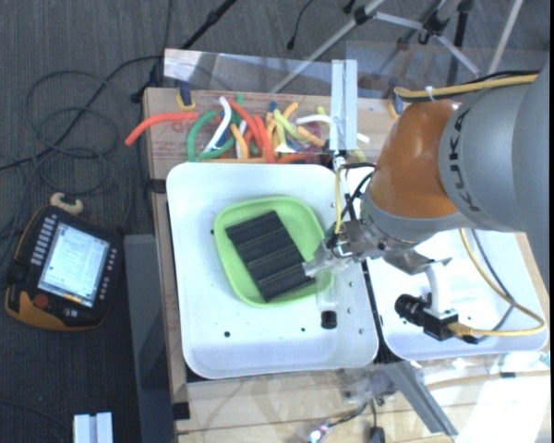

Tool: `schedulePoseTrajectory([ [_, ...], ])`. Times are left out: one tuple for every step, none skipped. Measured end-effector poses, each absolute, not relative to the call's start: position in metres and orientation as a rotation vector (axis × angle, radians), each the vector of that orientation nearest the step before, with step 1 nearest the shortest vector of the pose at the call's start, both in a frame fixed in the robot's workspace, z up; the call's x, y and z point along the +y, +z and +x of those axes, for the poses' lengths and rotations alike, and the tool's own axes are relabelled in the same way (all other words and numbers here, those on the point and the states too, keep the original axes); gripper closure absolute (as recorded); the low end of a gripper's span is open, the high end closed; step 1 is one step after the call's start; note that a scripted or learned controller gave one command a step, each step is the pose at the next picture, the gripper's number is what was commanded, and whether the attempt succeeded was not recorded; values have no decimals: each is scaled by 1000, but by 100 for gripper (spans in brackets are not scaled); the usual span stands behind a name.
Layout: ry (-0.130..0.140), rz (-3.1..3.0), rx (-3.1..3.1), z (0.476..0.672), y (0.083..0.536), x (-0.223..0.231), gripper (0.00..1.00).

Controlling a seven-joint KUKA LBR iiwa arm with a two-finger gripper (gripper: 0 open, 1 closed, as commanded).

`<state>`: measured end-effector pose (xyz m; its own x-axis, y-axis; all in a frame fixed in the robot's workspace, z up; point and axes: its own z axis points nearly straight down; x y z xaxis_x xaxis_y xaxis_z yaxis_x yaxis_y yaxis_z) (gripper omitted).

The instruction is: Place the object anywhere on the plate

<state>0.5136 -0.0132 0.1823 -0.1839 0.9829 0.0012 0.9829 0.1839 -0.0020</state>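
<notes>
Item: green plate, your landmark, in the left white bin.
Item: dark ribbed block, lying flat on the plate, tilted, its lower corner at the plate's right rim.
Item: gripper, at the plate's right edge, touching or just beside that corner of the block; you cannot tell its grip state.
Item: arm, right of the plate.
Item: small black piece, below the plate's right side.

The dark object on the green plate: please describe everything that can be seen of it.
The dark object is a flat, black, roughly rectangular block with grooves running across its top, matte like rubber or foam. It lies flat and slanted on the green plate in the left bin. Its lower right corner lies at the pincer; contact is unclear.
</notes>
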Motion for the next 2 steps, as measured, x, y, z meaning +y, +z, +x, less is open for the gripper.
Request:
schedulePoseTrajectory([
  [4,-1817,-2562,539,182,32,100],
  [4,-1817,-2562,539,183,32,0],
])
